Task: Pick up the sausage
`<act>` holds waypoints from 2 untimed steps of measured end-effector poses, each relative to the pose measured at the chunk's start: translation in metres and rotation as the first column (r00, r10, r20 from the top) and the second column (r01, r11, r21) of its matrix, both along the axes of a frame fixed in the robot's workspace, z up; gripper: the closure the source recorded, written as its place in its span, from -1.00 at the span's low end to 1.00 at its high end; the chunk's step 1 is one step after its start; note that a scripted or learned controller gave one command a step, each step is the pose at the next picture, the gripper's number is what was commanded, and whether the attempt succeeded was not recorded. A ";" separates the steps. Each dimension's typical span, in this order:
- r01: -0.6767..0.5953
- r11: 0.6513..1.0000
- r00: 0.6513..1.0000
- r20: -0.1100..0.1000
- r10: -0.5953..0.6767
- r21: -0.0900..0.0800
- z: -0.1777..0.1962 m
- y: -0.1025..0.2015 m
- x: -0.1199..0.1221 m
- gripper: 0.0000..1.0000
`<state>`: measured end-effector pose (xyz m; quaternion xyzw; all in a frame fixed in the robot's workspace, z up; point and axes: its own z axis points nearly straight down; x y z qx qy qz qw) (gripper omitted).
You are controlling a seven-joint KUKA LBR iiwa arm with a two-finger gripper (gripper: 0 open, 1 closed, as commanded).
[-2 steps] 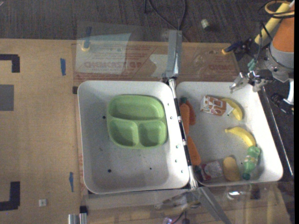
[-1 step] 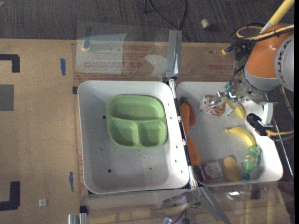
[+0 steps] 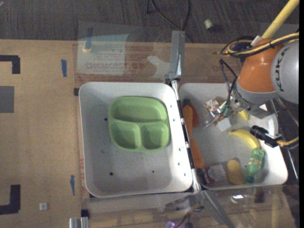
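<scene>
The sausage [image 3: 196,154] looks like the long orange-brown piece lying along the left wall of the right bin [image 3: 278,177], in its lower half. Just above it, against the same wall, lies a carrot [image 3: 188,116] with a dark green top. My gripper [image 3: 221,116] hangs under the orange wrist band over the upper middle of the right bin. It is right of the carrot and up and to the right of the sausage, clearly apart from it. A small printed packet [image 3: 213,106] sits right at the gripper.
In the right bin lie a banana [image 3: 245,137], a green bottle [image 3: 255,163], a yellow rounded item [image 3: 233,171] and a reddish packet [image 3: 217,173]. The left bin [image 3: 95,165] holds a green divided plate [image 3: 139,123]. A metal divider [image 3: 183,127] separates the bins.
</scene>
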<state>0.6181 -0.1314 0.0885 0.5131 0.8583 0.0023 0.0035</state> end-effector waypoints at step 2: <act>0.055 0.998 0.998 -0.004 -0.055 0.000 0.171 0.082 0.020 1.00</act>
